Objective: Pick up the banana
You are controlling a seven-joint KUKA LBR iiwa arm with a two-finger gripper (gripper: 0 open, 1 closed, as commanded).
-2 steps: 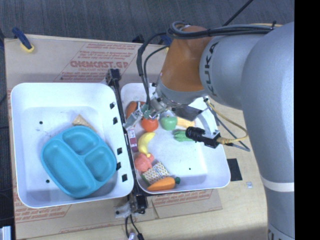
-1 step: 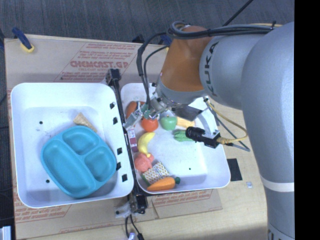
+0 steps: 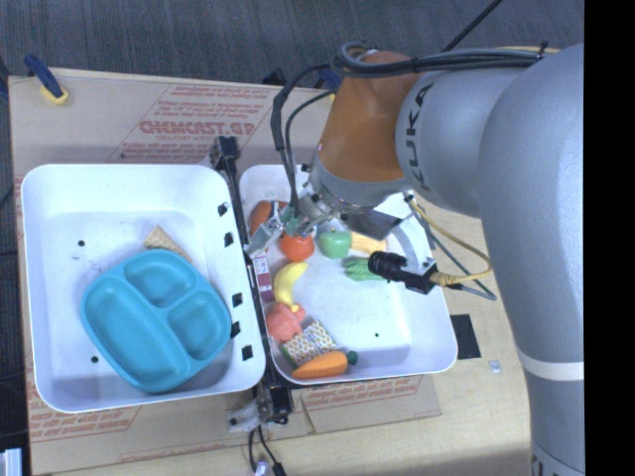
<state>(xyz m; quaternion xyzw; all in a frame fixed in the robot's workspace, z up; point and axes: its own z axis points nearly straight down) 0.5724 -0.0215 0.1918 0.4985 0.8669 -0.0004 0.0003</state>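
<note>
Banana (image 3: 288,282): short curved yellow piece, smooth, lying flat in the right bin (image 3: 422,340) near its left wall, untouched. Just above it an orange tomato-like ball (image 3: 296,247); below it a pink rounded fruit (image 3: 283,320), then a checkered waffle-like block (image 3: 312,339) and a carrot (image 3: 320,366) w/ green tip at the bin's front edge. Right of the banana: green apple (image 3: 334,243) and a green pod (image 3: 363,271). My claw (image 3: 298,224) hangs over the tomato-like ball, up and apart from the banana; finger state: can't tell, wrist blocks it. Left bin (image 3: 50,226) holds a glossy blue divided tray (image 3: 157,315), three compartments, w/ a tan cracker (image 3: 164,239) behind it.
</note>
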